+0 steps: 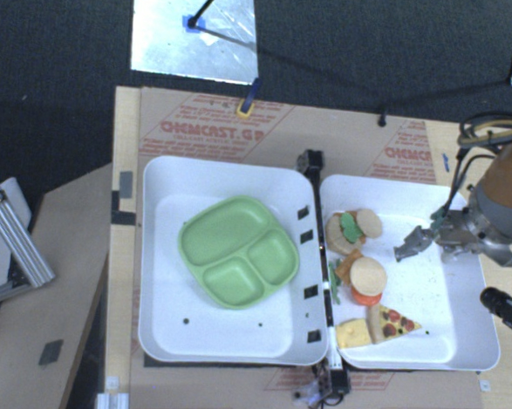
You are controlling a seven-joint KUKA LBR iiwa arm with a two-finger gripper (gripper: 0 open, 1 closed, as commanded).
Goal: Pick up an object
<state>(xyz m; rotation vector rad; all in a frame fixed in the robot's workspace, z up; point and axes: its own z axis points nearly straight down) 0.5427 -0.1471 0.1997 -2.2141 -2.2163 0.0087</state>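
Several toy foods lie along the left side of the right bin [465, 345]. A sandwich with green filling [352, 230] is farthest back. In front of it sit a round bun on a red and orange base [367, 278], a pizza slice [395, 323] and a yellow wedge [353, 334]. My gripper [409, 247] hangs over the middle of the right bin, right of the sandwich and the bun and apart from both. It points left and slightly down. The grey arm with its orange band [509, 186] comes in from the right.
The left bin [156, 323] holds a green divided plate [238, 251]. A dark divider with clips [320, 256] runs between the two bins. The bins rest on a brown board [218, 127]. Cables [484, 128] loop behind the arm at the right.
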